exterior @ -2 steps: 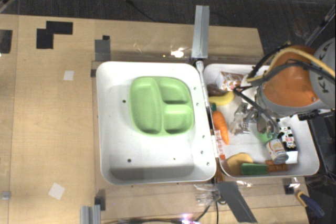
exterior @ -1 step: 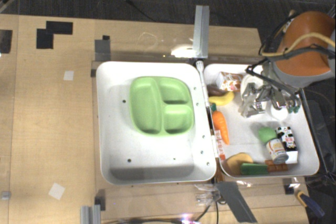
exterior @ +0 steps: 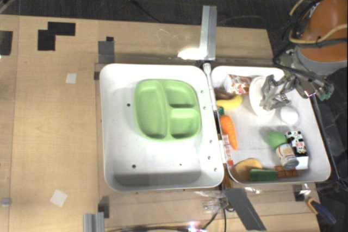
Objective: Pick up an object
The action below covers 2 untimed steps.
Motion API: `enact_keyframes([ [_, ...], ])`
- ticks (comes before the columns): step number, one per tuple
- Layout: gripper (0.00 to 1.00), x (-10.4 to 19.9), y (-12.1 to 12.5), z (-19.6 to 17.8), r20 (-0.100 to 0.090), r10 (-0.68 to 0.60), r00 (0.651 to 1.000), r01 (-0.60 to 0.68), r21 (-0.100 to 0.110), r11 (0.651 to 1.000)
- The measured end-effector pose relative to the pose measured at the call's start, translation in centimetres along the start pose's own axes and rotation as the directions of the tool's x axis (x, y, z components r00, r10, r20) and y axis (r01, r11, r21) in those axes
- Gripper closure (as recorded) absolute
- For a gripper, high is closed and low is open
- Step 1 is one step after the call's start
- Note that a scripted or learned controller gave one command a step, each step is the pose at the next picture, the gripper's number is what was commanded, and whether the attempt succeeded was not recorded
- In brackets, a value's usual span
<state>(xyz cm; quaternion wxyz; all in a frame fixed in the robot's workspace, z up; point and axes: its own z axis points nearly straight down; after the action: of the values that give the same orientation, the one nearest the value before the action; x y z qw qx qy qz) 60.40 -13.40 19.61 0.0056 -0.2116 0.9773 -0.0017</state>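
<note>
Pale wood worktop [exterior: 49, 138] carries two shallow white bins side by side, and your work lies in the right bin [exterior: 321, 163]. Nearest you along its front wall sit a dark green block [exterior: 263, 174], a tan rounded piece [exterior: 247, 164] and a small can [exterior: 286, 155] touching a black-and-white carton [exterior: 296, 143]; these are packed tight, so leave them alone. A little farther in, a light green piece [exterior: 276, 138] and an orange carrot [exterior: 228, 131] lie with bare floor between them. Beyond those, the hand [exterior: 273, 93] hangs over a white round dish [exterior: 256, 99], with a white ball [exterior: 288, 115] just beside it; that ball or the dish is probably your target. Whether the hand has closed on anything you cannot tell from here, since the metal blurs against the white. Come straight down and centre on one item. Farther still, a banana [exterior: 230, 102] and a printed packet [exterior: 237, 83] crowd the back wall. The left bin [exterior: 117, 171] bears a green divided tray [exterior: 166, 108].
</note>
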Motion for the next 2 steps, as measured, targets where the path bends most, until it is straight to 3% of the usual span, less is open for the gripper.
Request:
enact_keyframes([
  [1,1.0,-7.3,4.4,-0.5,0.003,-0.075,0.997,0.075,-0.004,0.997],
  [2,1.0,-7.4,4.0,-1.9,0.013,-0.068,0.998,0.068,0.003,0.998],
])
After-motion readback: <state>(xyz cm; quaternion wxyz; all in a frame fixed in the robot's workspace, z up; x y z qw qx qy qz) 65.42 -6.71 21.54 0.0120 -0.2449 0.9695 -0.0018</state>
